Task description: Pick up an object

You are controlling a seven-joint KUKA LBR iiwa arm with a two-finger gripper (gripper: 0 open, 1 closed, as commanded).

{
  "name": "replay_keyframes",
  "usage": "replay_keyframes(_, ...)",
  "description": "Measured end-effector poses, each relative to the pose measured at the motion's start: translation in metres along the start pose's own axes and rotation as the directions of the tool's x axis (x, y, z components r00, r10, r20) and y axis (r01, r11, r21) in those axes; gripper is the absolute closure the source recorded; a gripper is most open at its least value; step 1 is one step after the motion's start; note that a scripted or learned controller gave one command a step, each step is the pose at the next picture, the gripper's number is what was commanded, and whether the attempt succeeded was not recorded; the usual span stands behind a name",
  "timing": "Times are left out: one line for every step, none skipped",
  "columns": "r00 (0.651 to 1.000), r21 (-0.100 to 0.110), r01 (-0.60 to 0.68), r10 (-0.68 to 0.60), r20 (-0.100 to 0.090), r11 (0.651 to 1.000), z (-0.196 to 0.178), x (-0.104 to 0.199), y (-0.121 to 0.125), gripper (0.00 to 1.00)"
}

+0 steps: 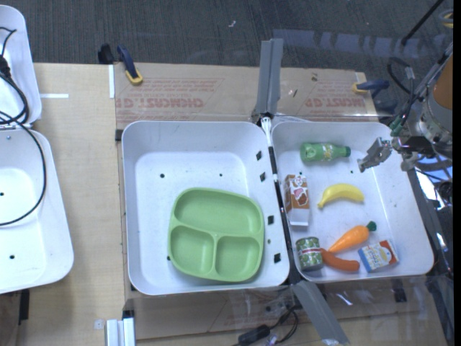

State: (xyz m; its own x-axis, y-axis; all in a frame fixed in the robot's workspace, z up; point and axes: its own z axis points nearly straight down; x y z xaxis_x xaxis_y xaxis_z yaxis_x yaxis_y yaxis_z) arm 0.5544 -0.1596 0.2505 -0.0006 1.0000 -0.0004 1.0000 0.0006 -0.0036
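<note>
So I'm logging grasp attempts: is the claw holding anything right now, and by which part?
Nothing is held. The claw hangs over the right bin, near its upper right corner, apart from the green bottle and the banana.

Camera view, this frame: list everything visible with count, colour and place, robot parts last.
bins: 2, white, side by side on the bench
divided plate: 1, green, left bin
bottle: 1, green, right bin, top
banana: 1, yellow, right bin, middle
carton: 1, red and white, right bin, left wall
carrot: 1, orange, right bin
can: 1, green, right bin, bottom
sausage: 1, orange-red, beside can
small box: 1, red, white and blue, bottom right
gripper: 1, grey, over right bin's upper right
</note>
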Motion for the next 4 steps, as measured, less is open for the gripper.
replay_keyframes(0.993, -0.003, 0.121, -0.121, 0.001, 0.993, 0.1434, 0.0460, -0.0057, 0.00)
replay_keyframes(0.993, -0.003, 0.117, -0.117, 0.001, 0.993, 0.1344, 0.0451, -0.0056, 1.00)
replay_keyframes(0.993, -0.003, 0.117, -0.117, 0.001, 0.993, 0.1344, 0.0452, -0.0057, 0.00)
replay_keyframes(0.993, -0.003, 0.117, -0.117, 0.001, 0.993, 0.1344, 0.0452, -0.0057, 0.00)
